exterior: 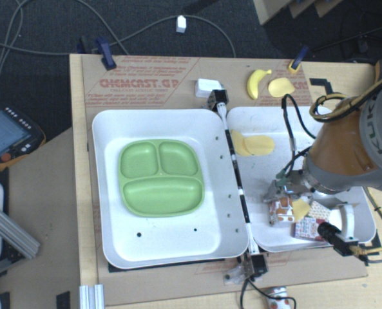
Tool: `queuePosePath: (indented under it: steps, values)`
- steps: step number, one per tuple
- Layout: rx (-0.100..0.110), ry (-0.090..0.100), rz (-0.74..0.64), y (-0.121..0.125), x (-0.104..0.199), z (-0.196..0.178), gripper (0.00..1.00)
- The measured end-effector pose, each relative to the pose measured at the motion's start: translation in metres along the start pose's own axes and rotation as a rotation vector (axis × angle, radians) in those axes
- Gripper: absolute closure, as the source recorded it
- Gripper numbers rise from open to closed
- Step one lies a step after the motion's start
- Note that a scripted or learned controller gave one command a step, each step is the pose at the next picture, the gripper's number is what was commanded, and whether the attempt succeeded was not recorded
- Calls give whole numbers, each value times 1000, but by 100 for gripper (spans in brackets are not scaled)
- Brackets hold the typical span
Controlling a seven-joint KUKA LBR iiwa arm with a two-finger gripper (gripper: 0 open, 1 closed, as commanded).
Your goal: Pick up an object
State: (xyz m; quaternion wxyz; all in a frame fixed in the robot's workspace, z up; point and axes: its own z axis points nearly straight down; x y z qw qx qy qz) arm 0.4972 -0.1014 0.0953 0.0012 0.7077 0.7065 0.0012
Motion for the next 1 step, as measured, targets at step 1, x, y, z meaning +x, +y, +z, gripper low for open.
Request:
queuePosePath:
  steps: [1]
  values:
    - [3,0,-3,7,62,-89,100]
